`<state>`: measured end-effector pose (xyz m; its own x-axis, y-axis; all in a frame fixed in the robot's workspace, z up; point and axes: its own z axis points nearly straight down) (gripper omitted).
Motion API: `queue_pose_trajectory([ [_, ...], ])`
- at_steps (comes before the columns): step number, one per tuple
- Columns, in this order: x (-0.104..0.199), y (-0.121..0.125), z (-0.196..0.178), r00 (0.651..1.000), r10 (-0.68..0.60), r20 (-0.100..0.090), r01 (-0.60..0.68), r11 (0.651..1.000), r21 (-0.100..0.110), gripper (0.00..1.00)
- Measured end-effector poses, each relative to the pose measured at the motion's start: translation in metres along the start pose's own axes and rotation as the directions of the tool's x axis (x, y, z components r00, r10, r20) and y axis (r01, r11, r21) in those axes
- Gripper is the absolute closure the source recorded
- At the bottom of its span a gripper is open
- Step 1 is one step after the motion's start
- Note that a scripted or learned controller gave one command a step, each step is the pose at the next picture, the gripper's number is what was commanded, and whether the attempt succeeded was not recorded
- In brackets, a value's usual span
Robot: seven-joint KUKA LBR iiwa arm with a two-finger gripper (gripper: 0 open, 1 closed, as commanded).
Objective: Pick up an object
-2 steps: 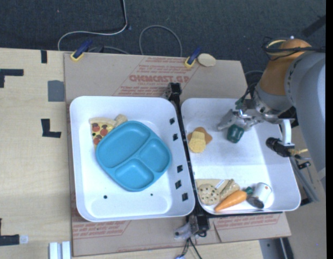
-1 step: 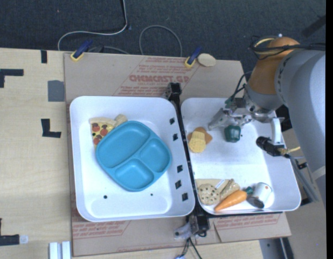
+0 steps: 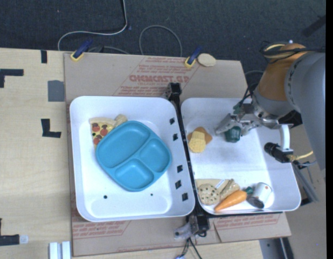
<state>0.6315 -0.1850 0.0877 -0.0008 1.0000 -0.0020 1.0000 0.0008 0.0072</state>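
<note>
Arm poised low over the right bin, with the pick apparently not yet made.

Nearest, along the front wall of the right white bin (image 3: 274,169), lie an orange toy carrot (image 3: 231,199) and a speckled round cracker (image 3: 208,193); mid-bin sits a tan toy bun (image 3: 199,140). Beyond, the gripper (image 3: 233,129) hovers near a small dark green object (image 3: 233,135). I cannot tell its opening; the next move looks like descending and closing.

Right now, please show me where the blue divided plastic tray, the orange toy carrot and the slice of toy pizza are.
blue divided plastic tray (image 3: 133,154), camera view, its central ridge.
orange toy carrot (image 3: 231,199), camera view, mid-body.
slice of toy pizza (image 3: 99,129), camera view, its topped face.
</note>
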Motion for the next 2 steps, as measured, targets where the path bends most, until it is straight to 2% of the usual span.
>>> queue_pose_trajectory([
  [1,0.000,0.001,-0.011,1.000,-0.001,0.003,0.001,1.000,-0.001,1.00],
  [2,0.091,0.012,-0.062,1.000,-0.009,-0.005,0.009,1.000,0.003,1.00],
])
